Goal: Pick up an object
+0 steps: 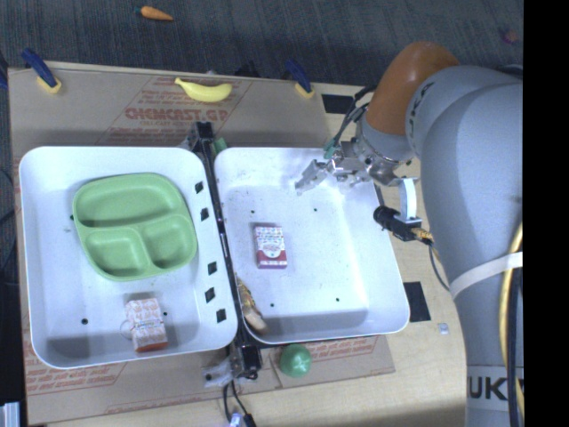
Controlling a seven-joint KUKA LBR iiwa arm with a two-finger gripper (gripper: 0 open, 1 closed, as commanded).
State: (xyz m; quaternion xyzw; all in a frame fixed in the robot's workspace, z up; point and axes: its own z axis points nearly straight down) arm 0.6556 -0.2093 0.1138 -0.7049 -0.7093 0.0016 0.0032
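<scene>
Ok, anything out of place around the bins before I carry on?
Yes, several things lie outside the bins: a banana on the cardboard behind them, a green ball on the bench at the front, and an orange item on the floor. The hand is over the right bin.

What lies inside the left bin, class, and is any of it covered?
The left bin holds a green divided tray, and nearer the camera a small red-and-white packet. The tray covers the bin floor beneath it, so anything underneath cannot be seen.
</scene>
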